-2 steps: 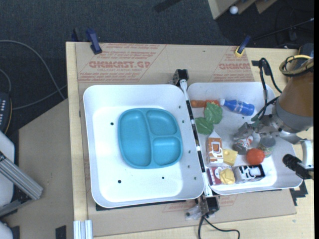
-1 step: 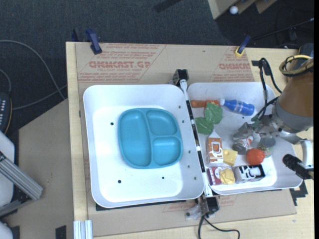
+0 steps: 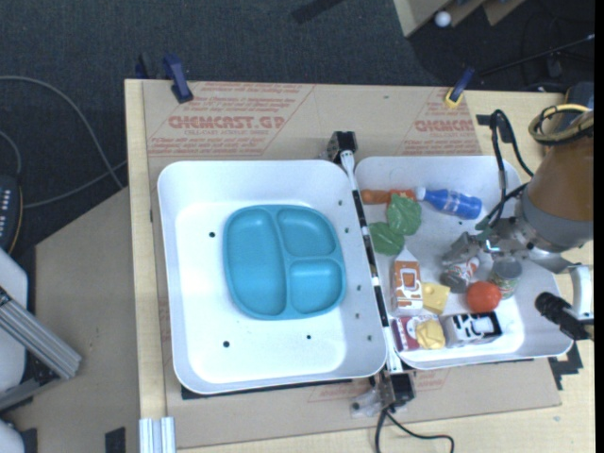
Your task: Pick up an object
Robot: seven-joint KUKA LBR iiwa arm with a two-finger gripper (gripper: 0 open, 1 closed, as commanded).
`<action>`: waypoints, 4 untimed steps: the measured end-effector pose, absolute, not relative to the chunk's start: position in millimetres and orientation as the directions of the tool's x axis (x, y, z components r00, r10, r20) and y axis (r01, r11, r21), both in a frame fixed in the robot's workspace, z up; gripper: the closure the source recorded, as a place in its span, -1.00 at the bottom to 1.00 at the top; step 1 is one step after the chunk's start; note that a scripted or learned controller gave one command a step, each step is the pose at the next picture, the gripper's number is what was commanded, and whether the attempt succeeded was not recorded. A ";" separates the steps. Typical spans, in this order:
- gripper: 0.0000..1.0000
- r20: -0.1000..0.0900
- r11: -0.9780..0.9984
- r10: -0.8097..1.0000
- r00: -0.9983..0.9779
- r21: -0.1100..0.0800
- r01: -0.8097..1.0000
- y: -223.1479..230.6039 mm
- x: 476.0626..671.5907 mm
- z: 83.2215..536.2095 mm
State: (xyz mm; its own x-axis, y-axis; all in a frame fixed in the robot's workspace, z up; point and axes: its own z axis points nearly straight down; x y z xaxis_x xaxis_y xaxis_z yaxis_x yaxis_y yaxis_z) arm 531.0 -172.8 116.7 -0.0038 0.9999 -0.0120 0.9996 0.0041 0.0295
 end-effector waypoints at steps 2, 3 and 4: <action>-1.00 0.000 0.000 1.000 0.000 0.007 1.000 -161.3 481.6 87.0; 1.00 0.000 0.000 1.000 0.000 0.009 1.000 -160.7 482.1 96.7; -1.00 0.000 -0.001 1.000 0.001 0.008 1.000 -160.7 482.0 96.6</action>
